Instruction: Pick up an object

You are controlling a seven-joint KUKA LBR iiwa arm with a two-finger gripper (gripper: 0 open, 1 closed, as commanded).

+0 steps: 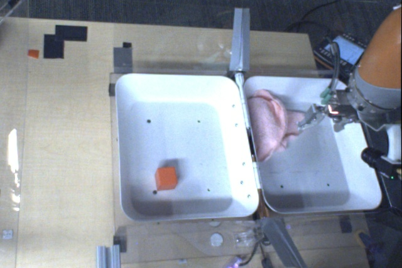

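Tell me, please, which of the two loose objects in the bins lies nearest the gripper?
The pink cloth in the right bin, close beside the gripper; the orange block sits far off in the left bin.

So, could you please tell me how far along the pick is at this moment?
Nothing looks picked up yet. The pink cloth lies crumpled in the right bin, against the wall shared with the left bin, and the orange block sits alone there. In hand: the gripper is low beside the cloth's right edge. Whether it has a grip is unclear. Left: a secure grasp and a lift.
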